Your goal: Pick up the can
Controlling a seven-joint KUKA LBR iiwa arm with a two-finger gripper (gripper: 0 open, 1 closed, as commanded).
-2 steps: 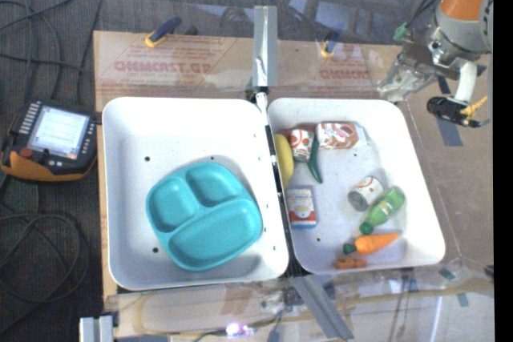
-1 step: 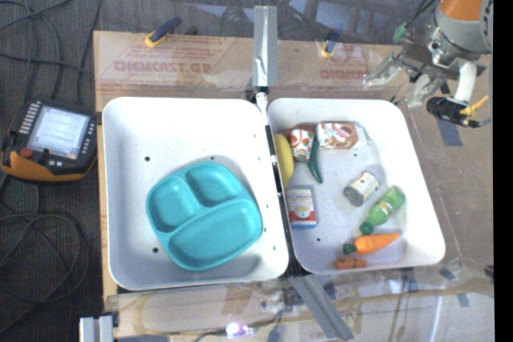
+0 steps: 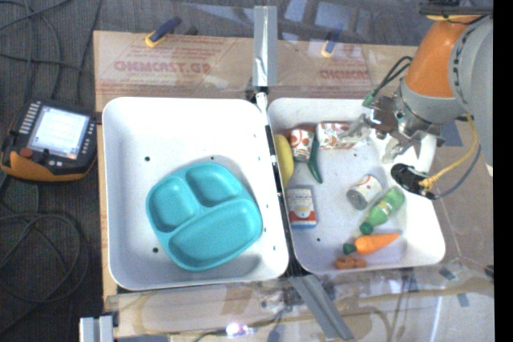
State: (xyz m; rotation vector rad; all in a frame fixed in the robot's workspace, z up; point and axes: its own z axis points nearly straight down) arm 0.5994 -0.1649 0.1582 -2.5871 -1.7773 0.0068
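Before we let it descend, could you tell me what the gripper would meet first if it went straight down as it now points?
Probably bare floor of the right white bin, just above the small lying can; the gripper hangs near the bin's upper right, though depth is unclear.

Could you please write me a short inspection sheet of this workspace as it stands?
Surface: bench bearing two white bins side by side.
Job's things: can lying on its side in the right bin, untouched.
Clutter: green bottle, carrot, banana, small carton and packets in the right bin; blue divided tray in the left bin.
Grippers: claw at the right bin's upper right edge, above the can.
Cables: yellow cable by the wrist; loose cords on the floor.
Surroundings: handheld pendant left of the bench.
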